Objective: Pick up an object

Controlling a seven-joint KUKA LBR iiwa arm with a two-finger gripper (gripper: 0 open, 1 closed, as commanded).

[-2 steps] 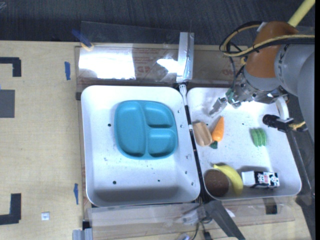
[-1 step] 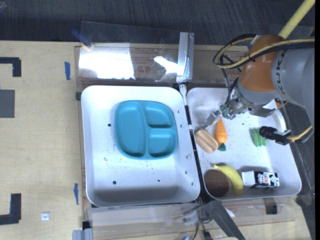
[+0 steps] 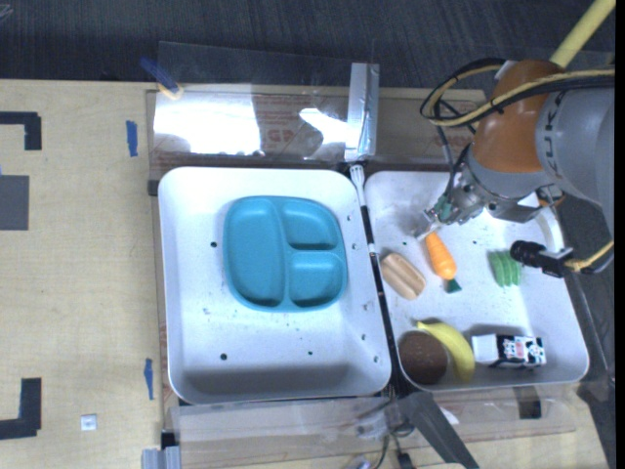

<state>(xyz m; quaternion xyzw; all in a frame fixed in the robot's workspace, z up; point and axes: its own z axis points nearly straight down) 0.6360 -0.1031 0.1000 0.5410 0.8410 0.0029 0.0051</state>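
Gripper [image 3: 444,210] sits low over the back of the right bin [image 3: 562,306], arm [image 3: 576,140] reaching in from the right. I cannot tell whether it is released or clenched; the tips blur into a small greenish patch against the white floor. Nothing is visibly held.

Nearest candidate: carrot [image 3: 440,257], lying just in front of the gripper, orange body pointing toward it, green tip away. They look near but apart; I cannot confirm contact. I judge this the approach stage, with the pick not yet made.

To do it well, I want the tool centred over the carrot's thick middle, closing across its narrow width, not along its length. It is tapered and smooth, so an off-centre grip could squirt it sideways. Descend straight, then close.

Further out: bun [image 3: 402,274] lies just left of the carrot, close to the bin's left wall, and could get nudged. Green piece [image 3: 505,268] is to the right, well apart. At the front: brown ball [image 3: 424,356] touching banana [image 3: 451,346], then a small black-and-white toy [image 3: 508,350] beside them.

Left bin [image 3: 186,291] holds 1 blue tray [image 3: 286,252] with 3 compartments, all well away.
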